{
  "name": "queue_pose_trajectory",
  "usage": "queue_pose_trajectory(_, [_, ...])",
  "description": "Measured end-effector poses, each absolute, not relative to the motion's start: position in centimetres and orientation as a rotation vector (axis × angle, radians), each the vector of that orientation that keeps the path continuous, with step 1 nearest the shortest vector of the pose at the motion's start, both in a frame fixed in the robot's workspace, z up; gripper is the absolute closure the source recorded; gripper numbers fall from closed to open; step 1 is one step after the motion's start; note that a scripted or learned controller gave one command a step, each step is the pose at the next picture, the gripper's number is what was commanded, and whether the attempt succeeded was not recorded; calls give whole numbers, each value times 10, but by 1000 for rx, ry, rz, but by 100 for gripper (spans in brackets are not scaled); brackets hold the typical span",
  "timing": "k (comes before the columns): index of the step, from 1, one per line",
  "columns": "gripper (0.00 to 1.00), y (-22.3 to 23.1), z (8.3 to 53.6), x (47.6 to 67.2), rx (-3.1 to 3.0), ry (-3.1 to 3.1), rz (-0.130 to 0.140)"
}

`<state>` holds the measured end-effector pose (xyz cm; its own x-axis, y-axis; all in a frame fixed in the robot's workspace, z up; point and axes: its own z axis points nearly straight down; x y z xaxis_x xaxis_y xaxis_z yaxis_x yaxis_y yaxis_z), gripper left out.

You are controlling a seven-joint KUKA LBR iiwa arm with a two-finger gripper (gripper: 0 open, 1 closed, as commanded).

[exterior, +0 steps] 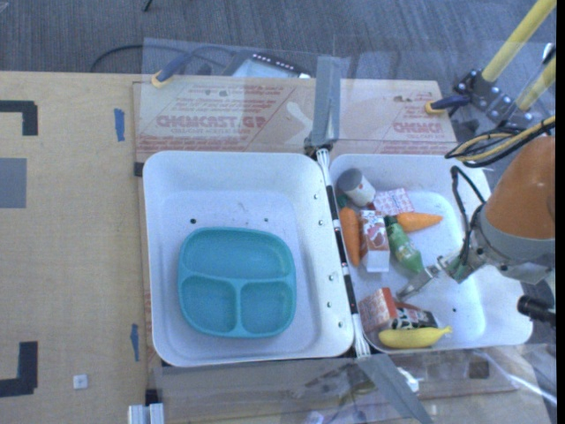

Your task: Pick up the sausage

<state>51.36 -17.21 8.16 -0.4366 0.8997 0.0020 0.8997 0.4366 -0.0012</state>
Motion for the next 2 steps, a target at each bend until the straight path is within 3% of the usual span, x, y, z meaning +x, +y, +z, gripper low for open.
queue_pose_trajectory(1, [0,-127,80,523,-2290,-2139,7])
queue_pose_trajectory(2, [100,-127,89,523,-2288,-2137,8])
